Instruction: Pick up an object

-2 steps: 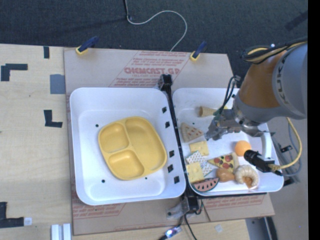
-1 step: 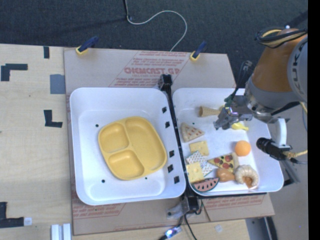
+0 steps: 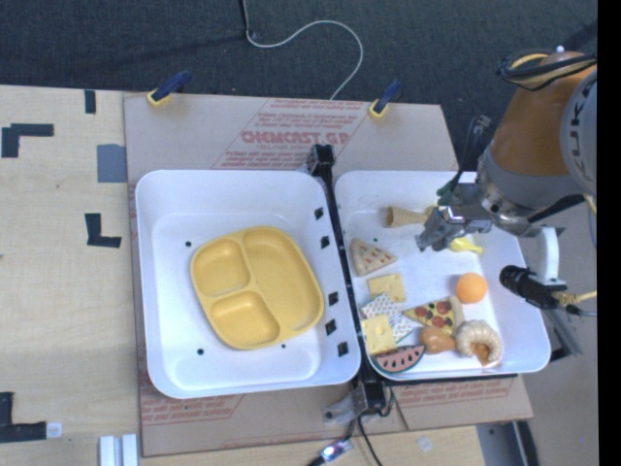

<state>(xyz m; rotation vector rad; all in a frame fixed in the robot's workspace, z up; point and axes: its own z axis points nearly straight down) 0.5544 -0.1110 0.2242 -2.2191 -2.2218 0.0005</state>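
Dark carpet surrounds a wooden table (image 3: 58, 289) with a cardboard sheet (image 3: 281, 129) clipped on top. On the cardboard sit two white bins side by side. The left bin (image 3: 165, 212) holds a yellow divided tray (image 3: 257, 287). The right bin (image 3: 529, 343) holds a scatter of toy food. The arm (image 3: 543, 134) reaches in from the right, and its end effector (image 3: 439, 233) hangs low over the upper part of the right bin. Whether it is spread or pressed together cannot be told from this view, and nothing can be seen held in it.

Nearest to it are a cone (image 3: 406, 216) just to its left and a small yellow piece (image 3: 467, 246) just beside it on the right. Further down lie a sandwich wedge (image 3: 371, 257), a cheese square (image 3: 387, 287), an orange (image 3: 471, 287), a pizza slice (image 3: 433, 313), a doughnut (image 3: 480, 342) and a watermelon slice (image 3: 399, 359).

Risk appears to lie in the choice of target: sitting between cone and yellow piece, the end effector may close on neither and come up bare. Both pieces are small and light, so a glancing touch would likely push them away. The flat pieces lower down are crowded, so a grab there could catch two or slip off
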